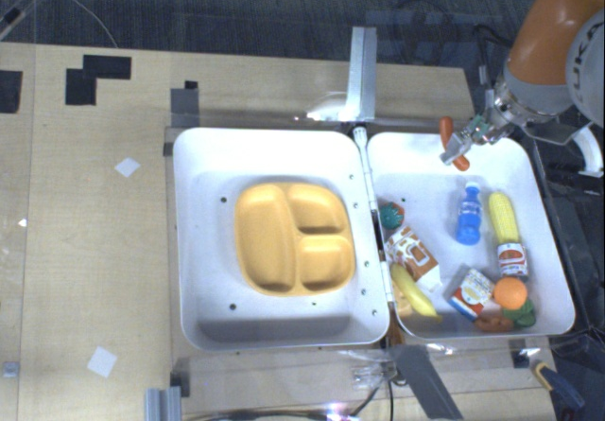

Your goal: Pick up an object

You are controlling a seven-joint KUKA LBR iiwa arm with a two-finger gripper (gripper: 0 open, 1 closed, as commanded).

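Listing contents at this moment, upper right to lower right of the frame:

Arm (558, 31): one, grey with orange band, upper right corner, reaching toward the right bin's far edge.

Gripper (460, 147): one, over the upper part of the right bin; fingers closed around one orange carrot-like piece (451, 142), seen between the fingers, its tips protruding above and below, lifted over the bin's far wall.

White bins: two, side by side. Left bin (203, 249), centre of frame, holding one yellow divided tray (291, 237) with three compartments. Right bin (539, 197), right of centre, holding loose items.

Loose items in right bin, counted:
- blue bottle (469, 215): one, upright-lying mid-bin.
- corn cob (503, 217): one, just beside the bottle, right.
- small red-labelled can (512, 260): one, below the corn.
- orange fruit (510, 293): one, lower right.
- banana (410, 291): one, near the dividing wall, lower left.
- snack box (414, 254): one, touching the banana.
- small carton (470, 294): one, beside the orange fruit.
- teal-and-brown item (389, 216): one, against the dividing wall; identity unclear.
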